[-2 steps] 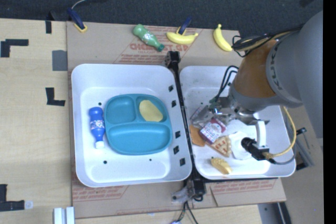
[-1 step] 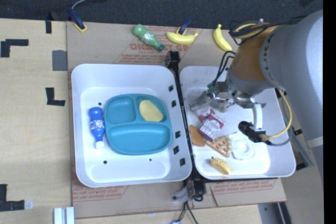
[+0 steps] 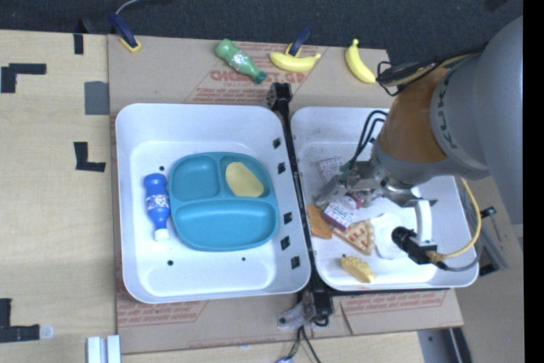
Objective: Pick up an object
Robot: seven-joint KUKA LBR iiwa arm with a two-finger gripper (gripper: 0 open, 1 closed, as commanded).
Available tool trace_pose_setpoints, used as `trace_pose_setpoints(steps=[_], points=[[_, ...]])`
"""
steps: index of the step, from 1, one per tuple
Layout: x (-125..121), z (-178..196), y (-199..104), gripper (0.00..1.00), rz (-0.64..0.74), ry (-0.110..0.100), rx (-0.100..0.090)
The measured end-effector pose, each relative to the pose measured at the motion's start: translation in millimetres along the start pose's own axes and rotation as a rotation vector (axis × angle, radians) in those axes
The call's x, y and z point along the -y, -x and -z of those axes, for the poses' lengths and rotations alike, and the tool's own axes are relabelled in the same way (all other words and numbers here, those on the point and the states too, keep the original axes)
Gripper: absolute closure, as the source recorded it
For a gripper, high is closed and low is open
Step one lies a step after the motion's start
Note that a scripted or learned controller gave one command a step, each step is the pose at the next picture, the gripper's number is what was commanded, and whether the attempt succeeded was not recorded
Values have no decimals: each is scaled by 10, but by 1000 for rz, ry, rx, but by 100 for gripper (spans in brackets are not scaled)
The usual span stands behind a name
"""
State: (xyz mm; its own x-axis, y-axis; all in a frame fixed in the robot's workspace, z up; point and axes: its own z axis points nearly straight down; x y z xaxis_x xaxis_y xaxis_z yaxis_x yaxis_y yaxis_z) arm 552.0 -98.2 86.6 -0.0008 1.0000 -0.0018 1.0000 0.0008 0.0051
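Several food items (image 3: 357,235) crowded under the end effector (image 3: 347,183) in right bin (image 3: 459,280); finger state unclear.

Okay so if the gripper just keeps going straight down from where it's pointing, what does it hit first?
Most likely the small printed packet in the right bin, just below the gripper. Depth is hard to judge from this view.

Red print on the cardboard sheet (image 3: 197,81) under the bins is too blurred to read.

Both white bins (image 3: 127,208) look like smooth, glossy plastic; the blue tray (image 3: 223,221) inside the left one is matt plastic; cardboard (image 3: 161,76) lies beneath.
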Motion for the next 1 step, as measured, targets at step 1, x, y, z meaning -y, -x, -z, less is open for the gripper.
trace_pose_setpoints(steps=[1], points=[[-8,98,0,100,0,1,0]])
